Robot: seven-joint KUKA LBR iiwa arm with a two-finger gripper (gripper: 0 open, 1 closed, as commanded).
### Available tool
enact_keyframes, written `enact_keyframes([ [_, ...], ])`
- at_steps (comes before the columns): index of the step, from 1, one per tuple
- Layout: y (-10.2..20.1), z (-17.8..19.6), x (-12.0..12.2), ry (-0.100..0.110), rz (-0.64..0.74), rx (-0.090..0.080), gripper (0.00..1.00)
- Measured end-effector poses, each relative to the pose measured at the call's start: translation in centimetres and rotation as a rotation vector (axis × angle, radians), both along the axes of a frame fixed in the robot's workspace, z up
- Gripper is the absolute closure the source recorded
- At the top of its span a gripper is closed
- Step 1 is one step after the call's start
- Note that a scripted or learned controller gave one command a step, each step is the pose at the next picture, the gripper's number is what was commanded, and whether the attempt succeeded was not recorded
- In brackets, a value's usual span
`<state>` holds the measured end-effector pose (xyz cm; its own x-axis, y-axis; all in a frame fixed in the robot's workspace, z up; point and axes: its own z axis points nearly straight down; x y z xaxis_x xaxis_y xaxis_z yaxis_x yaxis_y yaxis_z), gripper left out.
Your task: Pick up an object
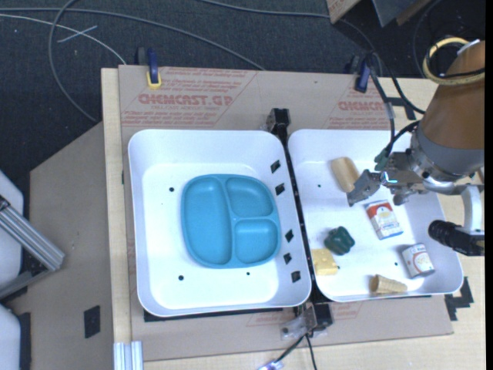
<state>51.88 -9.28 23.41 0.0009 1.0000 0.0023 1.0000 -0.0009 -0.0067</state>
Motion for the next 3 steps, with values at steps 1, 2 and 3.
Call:
enact_keyframes([
  [1,-0.1,-4.3,-0.4,0.000,0.000,0.000,0.00],
  [2,-0.8,-10.0,-1.1,0.002,-0.001,0.000,0.00],
  [3,-0.8,-8.5,-0.9,-0.007,0.000,-0.001,1.00],
])
